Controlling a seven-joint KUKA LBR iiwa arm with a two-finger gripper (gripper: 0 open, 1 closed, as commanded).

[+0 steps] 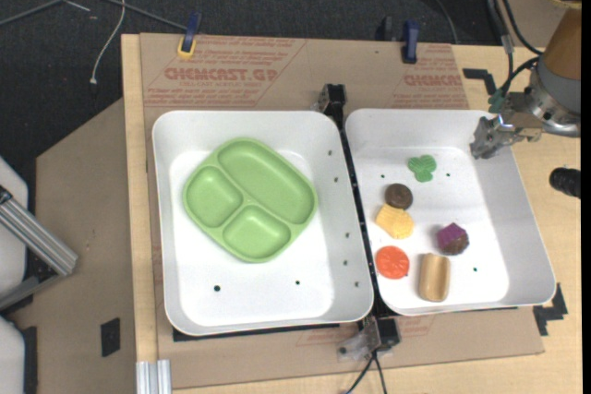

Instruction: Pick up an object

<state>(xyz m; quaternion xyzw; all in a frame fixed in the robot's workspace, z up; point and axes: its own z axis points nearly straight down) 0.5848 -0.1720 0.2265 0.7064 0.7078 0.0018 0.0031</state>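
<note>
Six small food toys, a tan cylinder [434, 278] foremost, crowd the right bin [517, 244]; gripper [487, 141] at its far-right corner, grasp state unreadable, risks nudging neighbours.

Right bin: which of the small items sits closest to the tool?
The green piece, at the top of the cluster in the right bin. It lies nearest the tool at the bin's upper right corner; the brown, yellow, purple, orange and tan ones lie farther down.

grey arm [560, 101] at three o'clock, orange band [565, 41] above the wrist, black cables beside it, small metal gripper [487, 143].
</note>
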